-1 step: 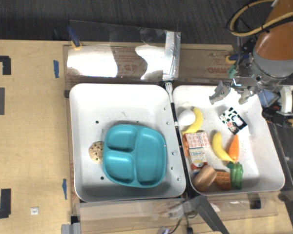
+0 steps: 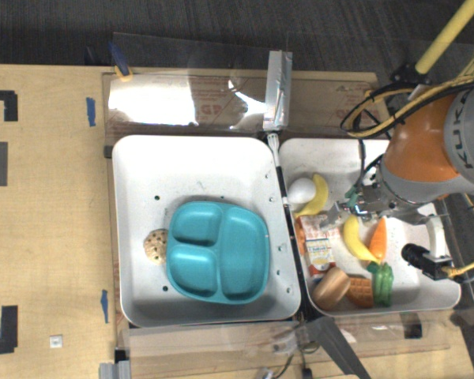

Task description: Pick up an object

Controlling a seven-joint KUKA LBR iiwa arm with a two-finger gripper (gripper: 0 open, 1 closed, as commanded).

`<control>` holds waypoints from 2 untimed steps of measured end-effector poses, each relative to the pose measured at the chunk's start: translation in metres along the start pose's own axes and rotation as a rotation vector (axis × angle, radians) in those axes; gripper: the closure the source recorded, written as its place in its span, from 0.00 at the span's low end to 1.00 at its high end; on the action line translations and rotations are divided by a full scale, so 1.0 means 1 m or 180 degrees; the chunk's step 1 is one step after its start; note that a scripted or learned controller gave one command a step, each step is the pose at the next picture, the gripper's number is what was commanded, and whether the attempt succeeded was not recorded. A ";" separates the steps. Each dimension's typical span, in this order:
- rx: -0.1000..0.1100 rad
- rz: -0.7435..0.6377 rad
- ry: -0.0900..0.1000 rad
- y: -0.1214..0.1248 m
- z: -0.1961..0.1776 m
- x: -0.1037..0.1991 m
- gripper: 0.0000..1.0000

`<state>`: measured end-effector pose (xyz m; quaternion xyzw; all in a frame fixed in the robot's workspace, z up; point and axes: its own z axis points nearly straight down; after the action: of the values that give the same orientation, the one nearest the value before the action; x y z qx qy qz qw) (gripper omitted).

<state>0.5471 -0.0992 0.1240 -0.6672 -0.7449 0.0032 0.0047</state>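
We look down at a slant on a wooden bench (image 2: 47, 235) that bears two shallow white bins side by side.

The left bin (image 2: 197, 164) is the larger thing in view. In it sits a teal plate with three compartments (image 2: 219, 249), a little below the middle, and a small speckled cookie (image 2: 155, 245) lies touching the plate's left edge.

The right bin (image 2: 332, 155) holds a crowd of toy foods. The grey arm with its orange band (image 2: 426, 152) reaches in from the right and hangs over this bin's upper right part. Its gripper (image 2: 362, 204) sits low among the food, just above a yellow banana (image 2: 357, 239) and just beside an orange carrot (image 2: 378, 239). We cannot tell how the gripper stands, because the wrist and cables hide that part.

Going down in size, we find a printed food packet (image 2: 317, 245) near the bin's left wall, a brown bread roll (image 2: 332, 288) at the lower edge, an orange piece (image 2: 362, 293) beside it, a green pepper (image 2: 382, 284), a second yellow banana (image 2: 319, 196), and a white egg (image 2: 301, 189) touching that second banana.

As for progress, we judge the pick not yet done. Every item appears to rest in a bin, and we see nothing lifted. The gripper seems placed for an approach to the banana or carrot below it. Closing, gripping and lifting all appear to remain.
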 end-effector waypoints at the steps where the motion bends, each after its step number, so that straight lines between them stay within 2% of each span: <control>1: -0.0105 -0.0167 -0.0020 -0.051 0.031 0.009 0.00; 2: -0.0123 -0.0165 -0.0026 -0.049 0.021 0.009 1.00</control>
<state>0.4971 -0.0955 0.1037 -0.6476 -0.7618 -0.0086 -0.0112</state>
